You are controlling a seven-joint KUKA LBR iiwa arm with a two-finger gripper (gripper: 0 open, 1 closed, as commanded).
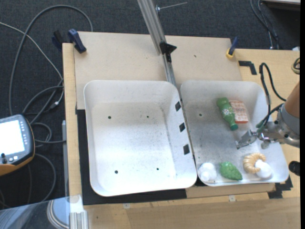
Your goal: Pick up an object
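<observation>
While the bench (143, 51) of pale board spreads under everything, the grey arm (290, 120) comes in low from the right over the right bin (209, 99), its wrist bent so that the gripper (246, 140) points leftward across the bin's floor. Whether its metal fingers are parted or closed cannot be told at this size; nothing shows between them. Beside it lies the left bin (128, 142), a shallow white tray with rounded corners, speckled and dotted with small dark holes. A slanted aluminium rail (153, 25) runs down to the seam between the bins. Within the right bin, a green bottle (227, 112) lies tilted just above the gripper, touching a flat orange-and-white packet (239, 111). Along the near wall sit a green leafy lump (230, 171), a tan ridged piece (253, 161) that may be a toy pastry, against a white rounded thing (263, 170), and a small white ball (207, 171).
</observation>
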